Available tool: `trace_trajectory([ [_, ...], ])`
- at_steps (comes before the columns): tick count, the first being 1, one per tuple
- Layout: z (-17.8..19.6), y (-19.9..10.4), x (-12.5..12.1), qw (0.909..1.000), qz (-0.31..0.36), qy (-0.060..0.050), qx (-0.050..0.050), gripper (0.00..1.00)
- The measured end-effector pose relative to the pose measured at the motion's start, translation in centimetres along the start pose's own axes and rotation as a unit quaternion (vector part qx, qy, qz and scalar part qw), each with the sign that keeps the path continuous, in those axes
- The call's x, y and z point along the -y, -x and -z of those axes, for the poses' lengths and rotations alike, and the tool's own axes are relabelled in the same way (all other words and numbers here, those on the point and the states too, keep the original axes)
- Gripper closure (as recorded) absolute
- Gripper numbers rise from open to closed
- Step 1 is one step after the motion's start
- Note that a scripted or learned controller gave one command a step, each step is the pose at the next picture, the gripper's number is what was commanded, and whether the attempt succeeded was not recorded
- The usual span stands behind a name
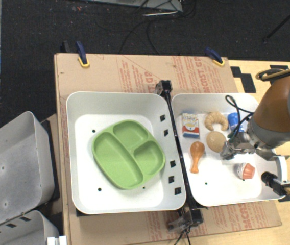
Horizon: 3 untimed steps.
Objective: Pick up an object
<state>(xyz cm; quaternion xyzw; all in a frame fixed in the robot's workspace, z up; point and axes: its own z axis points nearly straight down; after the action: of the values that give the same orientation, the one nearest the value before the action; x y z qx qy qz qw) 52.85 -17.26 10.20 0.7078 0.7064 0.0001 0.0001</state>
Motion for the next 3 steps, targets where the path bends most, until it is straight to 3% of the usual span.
trace_trajectory([
  [3, 16.0, -0.6, -0.3, 1.0000, 0.003, 0.003, 0.001, 1.00],
])
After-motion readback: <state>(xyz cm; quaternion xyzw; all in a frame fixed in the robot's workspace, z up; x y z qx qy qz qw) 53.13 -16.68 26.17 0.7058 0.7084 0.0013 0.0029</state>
